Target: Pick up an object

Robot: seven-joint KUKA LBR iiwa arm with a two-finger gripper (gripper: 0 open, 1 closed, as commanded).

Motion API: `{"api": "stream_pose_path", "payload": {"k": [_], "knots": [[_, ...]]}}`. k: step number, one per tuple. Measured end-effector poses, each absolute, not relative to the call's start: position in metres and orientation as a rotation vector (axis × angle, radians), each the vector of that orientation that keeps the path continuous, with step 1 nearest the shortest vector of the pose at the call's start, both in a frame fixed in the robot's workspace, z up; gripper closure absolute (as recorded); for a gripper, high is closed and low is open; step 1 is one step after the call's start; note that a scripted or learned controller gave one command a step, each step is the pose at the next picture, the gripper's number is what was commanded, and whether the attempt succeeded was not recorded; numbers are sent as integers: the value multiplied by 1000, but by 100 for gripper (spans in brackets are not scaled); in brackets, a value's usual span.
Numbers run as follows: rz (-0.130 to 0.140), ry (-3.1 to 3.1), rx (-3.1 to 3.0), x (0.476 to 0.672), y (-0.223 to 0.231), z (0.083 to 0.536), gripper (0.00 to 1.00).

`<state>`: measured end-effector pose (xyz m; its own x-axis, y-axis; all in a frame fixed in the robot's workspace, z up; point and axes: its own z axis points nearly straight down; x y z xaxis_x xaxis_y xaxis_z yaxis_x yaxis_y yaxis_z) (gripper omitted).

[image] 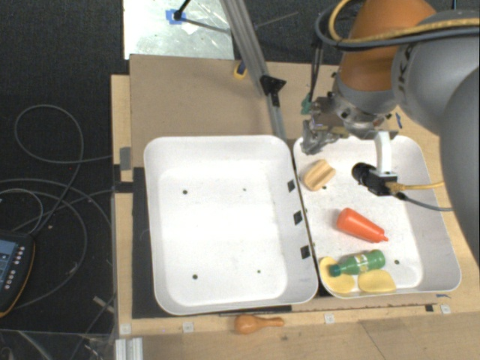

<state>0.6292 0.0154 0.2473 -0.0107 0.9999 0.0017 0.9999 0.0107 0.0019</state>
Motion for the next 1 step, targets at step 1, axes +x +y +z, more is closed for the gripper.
{"api": "stream_pose_path", "payload": {"k": [1], "knots": [[5, 2233, 2210, 646, 69, 238, 100]]}}
